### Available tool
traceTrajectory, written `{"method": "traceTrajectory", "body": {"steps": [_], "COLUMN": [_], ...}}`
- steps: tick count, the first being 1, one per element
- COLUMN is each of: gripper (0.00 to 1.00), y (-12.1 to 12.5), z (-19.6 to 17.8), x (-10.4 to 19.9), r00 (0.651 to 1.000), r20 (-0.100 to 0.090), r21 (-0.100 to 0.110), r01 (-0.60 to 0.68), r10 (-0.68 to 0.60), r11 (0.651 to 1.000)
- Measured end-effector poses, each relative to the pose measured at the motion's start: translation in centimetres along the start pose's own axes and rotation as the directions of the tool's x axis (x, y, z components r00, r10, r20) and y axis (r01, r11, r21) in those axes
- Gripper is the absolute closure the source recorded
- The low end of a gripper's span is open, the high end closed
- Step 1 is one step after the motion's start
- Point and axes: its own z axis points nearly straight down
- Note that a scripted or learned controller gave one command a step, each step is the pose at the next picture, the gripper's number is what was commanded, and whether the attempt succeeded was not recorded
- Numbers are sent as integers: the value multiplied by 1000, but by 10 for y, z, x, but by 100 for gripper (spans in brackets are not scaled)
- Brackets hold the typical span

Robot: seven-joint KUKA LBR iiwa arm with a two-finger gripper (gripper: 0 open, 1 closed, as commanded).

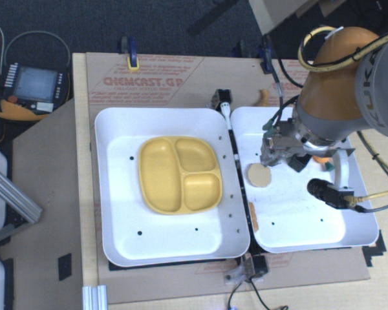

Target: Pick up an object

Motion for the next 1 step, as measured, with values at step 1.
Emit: {"method": "traceTrajectory", "body": {"steps": [1], "gripper": [100], "y": [-16], "z": [0], "x": [63], "r00": [1000], "r20": [0], "r21": [0], "r01": [2], "r10": [-2], "r11": [1000]}}
